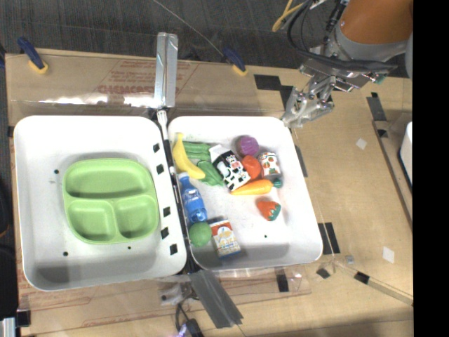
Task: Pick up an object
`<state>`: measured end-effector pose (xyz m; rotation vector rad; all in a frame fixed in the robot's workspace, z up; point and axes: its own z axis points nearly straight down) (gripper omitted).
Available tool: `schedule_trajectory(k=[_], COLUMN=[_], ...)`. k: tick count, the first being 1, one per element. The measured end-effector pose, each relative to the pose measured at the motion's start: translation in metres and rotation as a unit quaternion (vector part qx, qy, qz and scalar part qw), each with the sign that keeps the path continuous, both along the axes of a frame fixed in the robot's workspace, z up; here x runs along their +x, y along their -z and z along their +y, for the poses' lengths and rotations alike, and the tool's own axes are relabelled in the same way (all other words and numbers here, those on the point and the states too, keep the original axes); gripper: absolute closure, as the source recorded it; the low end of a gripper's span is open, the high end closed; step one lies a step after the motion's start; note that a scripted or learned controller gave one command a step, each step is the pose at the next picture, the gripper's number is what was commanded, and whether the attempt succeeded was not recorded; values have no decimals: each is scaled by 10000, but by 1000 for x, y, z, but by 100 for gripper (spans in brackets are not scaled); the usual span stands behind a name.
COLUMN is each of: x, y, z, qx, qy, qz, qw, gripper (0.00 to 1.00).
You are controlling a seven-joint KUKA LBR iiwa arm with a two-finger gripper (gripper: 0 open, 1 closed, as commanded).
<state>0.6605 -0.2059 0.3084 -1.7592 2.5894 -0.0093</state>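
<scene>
the main risk, as i judge it, is the crowding: the toys in the right bin [298,223] lie packed together, so fingers coming down on one could land on two at once, push a neighbour aside, or close on nothing. the banana [182,157] lies against the bin's left wall, with green pods [200,153] just beside it, and the wall may block one finger there. the blue bottle [192,201] also lies near that wall, with a green ball [200,234] and a small carton [224,237] at its lower end. in the middle, the cow-print box [232,170] touches the carrot [252,187], the purple ball [248,145] and a small patterned box [269,163], so a grab there could easily wedge or slip. round things like the balls may roll off the pads. the strawberry [268,208] sits a little apart from the rest and looks the safest pick. the left bin [28,188] bears just a green divided tray [110,200], which is wide and flat and a poor choice. the gripper [306,107] hangs at the upper right corner of the right bin, over its rim, well apart from the toys, so it must travel in and down. it holds nothing and touches no toy; whether it is spread or closed i cannot tell.
</scene>
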Motion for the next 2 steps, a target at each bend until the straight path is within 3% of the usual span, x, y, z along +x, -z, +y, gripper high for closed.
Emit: schedule_trajectory(k=[1,2], x=[1,-3], y=[-11,8], z=[1,-2], qx=[-2,-3], qy=[-14,-653], qz=[-39,69], qw=[10000,9978], gripper=[100,100])
